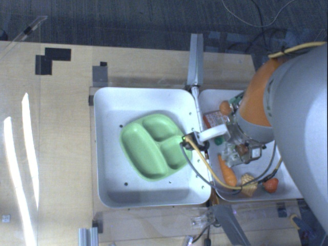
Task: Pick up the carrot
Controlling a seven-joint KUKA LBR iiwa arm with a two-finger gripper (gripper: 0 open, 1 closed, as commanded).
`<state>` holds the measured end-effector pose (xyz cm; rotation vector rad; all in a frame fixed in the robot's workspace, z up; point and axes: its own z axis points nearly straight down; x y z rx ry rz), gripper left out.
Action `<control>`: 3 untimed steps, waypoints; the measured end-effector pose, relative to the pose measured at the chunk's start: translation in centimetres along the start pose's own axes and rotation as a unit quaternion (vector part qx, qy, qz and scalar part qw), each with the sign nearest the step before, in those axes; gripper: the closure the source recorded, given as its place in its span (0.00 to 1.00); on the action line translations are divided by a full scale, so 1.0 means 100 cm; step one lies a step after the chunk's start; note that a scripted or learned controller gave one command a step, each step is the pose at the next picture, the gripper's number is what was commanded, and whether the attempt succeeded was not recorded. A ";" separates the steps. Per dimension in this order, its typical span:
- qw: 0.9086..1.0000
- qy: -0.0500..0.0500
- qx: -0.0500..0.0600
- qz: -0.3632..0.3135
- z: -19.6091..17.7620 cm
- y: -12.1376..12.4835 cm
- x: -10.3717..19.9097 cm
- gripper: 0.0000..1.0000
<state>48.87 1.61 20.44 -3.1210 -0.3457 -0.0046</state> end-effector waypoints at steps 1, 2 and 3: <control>1.000 -0.001 0.000 0.005 0.002 0.004 0.011 1.00; 1.000 0.001 0.000 0.001 -0.008 0.004 0.013 1.00; 1.000 0.002 -0.001 -0.004 -0.019 0.004 0.015 1.00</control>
